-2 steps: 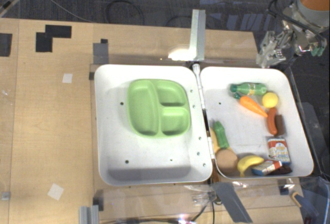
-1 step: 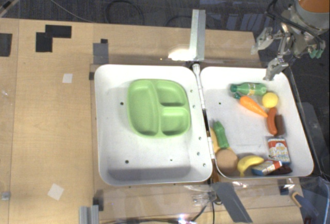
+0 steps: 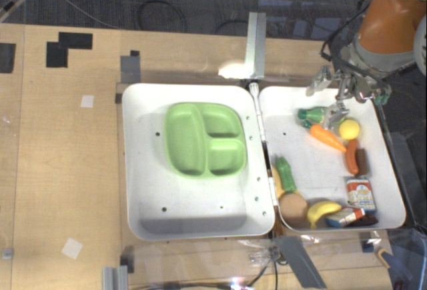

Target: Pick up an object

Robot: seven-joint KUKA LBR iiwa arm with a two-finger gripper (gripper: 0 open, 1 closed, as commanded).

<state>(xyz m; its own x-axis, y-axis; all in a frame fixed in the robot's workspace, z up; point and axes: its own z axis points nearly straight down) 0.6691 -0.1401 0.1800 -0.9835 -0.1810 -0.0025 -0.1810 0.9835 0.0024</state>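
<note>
1. The arm comes in from the right, and the gripper (image 3: 340,103) hangs over the far part of the right bin (image 3: 393,169), right above the carrot's leafy top (image 3: 311,115).
2. Jaws: from up here the metal parts blur into one another, so I cannot tell whether they are spread or closed — and nothing can be seen clamped in them.
3. Step in hand, by my reading: the approach, tool over the pile, pick not yet made.
4. Candidates are close below: the carrot (image 3: 327,138) lies slantwise, the yellow lemon (image 3: 349,129) just beside its thick end, a reddish sausage (image 3: 351,159) just nearer the camera.
5. The next move likely calls for a straight drop onto one item — tricky, since carrot and lemon sit nearly touching and a finger could land between them.
6. Elsewhere in that bin: a green pepper-like piece (image 3: 286,174), a brown round thing (image 3: 292,205), a banana (image 3: 321,211) and a small carton (image 3: 359,193) along the near edge.
7. The left bin (image 3: 143,149) carries a green divided tray (image 3: 203,139).
8. Both bins rest on a pale wooden bench (image 3: 60,169) with black patches; dark ribbed flooring and a cable run behind.
</note>
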